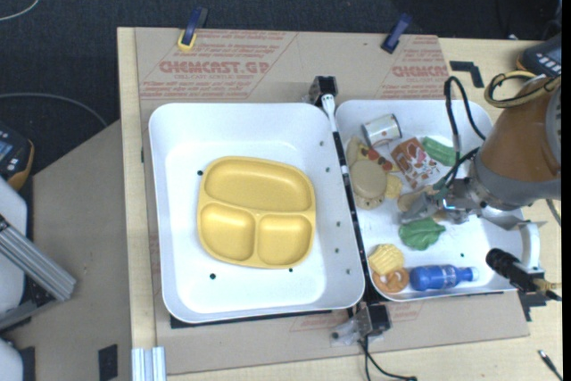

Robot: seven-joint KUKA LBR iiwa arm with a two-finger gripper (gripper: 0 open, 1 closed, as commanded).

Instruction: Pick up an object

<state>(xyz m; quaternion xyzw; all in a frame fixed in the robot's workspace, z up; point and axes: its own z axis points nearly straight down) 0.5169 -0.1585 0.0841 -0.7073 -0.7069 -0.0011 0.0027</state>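
Hand (426, 208), its grip state impossible to tell, sits low in the right bin (473, 116) beside a green toy (421, 234), so close squarely on one item.

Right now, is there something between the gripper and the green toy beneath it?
Nothing visible. The gripper hangs directly above the green toy in the right bin. A blue bottle lies nearer the front rim, aside.

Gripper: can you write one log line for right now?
gripper | right bin | low over toys, by green toy | grasp unclear | left bin: yellow tray
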